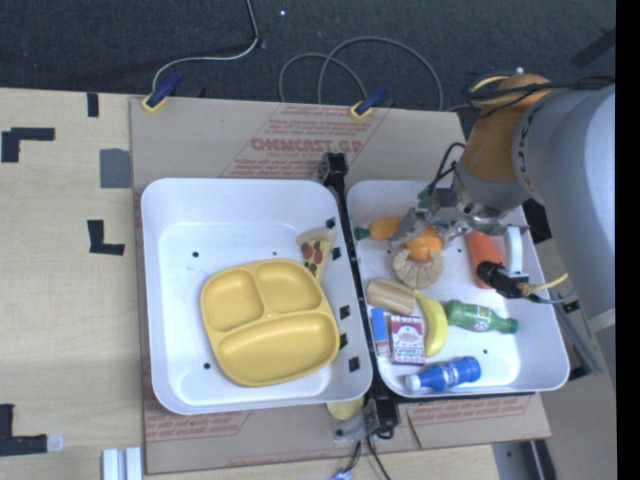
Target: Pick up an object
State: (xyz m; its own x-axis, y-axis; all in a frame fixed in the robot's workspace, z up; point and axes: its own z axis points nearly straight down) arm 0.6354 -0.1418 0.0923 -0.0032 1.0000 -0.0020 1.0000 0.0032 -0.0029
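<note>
From the camera view above the bench, the gripper (432,230) sits low over the upper part of the right bin (545,363), and its tip is lost among the toys beneath it, so how it is set cannot be told from here. Directly under it lies a small orange fruit (424,245) resting against a tan round cookie-like piece (415,267); these look like the likeliest targets.

To do this pick well, I judge the descent should centre on one item only: the orange fruit touches the tan piece, so a grasp straddling both would probably slip. A straight lift, clear of the bin wall, would then show whether anything came up.

Other candidates lie just beside: a bread roll (390,295), a banana (433,325), a green bottle (480,317), a blue bottle (444,374), a red carton (405,341) and an orange-red piece (484,256) near the right wall. The left bin (165,268) holds a yellow divided plate (270,323) and a pizza slice (316,249).

Red printing on the cardboard sheet (240,138) under the bins appears to read "CHEMCAST GP", seen reversed. The carton's label is too small to read.
</note>
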